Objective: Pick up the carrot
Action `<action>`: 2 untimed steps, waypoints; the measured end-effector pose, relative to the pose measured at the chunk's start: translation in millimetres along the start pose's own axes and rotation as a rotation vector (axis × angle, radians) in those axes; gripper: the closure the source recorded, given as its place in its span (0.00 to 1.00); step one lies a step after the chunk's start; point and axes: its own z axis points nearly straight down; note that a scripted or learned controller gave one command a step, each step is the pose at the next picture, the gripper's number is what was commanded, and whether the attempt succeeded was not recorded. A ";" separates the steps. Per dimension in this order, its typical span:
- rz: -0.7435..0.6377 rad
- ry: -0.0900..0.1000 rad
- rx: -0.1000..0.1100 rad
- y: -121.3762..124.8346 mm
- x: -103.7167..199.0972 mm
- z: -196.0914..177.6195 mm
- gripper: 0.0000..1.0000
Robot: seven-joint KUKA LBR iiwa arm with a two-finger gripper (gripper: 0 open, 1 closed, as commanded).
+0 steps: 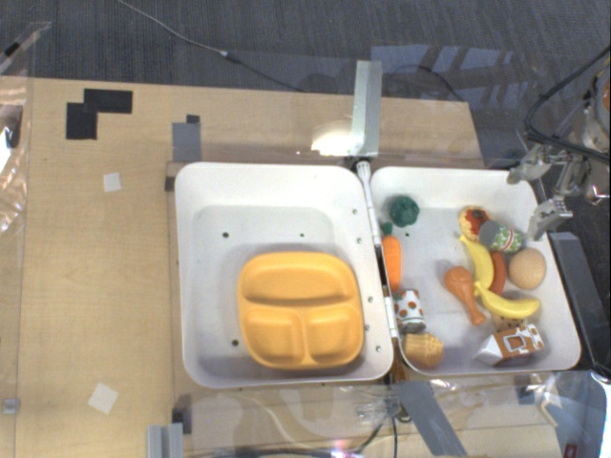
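Carrot [391, 258] lies lengthwise against the right bin [563, 346]'s left wall. Gripper [554, 198] hangs over the far right rim; finger state: can't tell. Approach top-down, closing across its width, clear of the wall.

White bins: two are sitting side by side, left bin [191, 256], right bin [439, 184]
Yellow divided plates [300, 308]: one
Carrots [391, 260]: one
Bananas: two, upper banana [480, 259], lower banana [508, 303]
Eggs [526, 268]: one
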 end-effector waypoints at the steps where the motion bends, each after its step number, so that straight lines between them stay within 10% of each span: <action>1: 0.004 -0.008 0.003 -5.1 31.3 184.3 0.00; 2: -0.003 -0.013 0.004 -2.9 28.5 172.2 1.00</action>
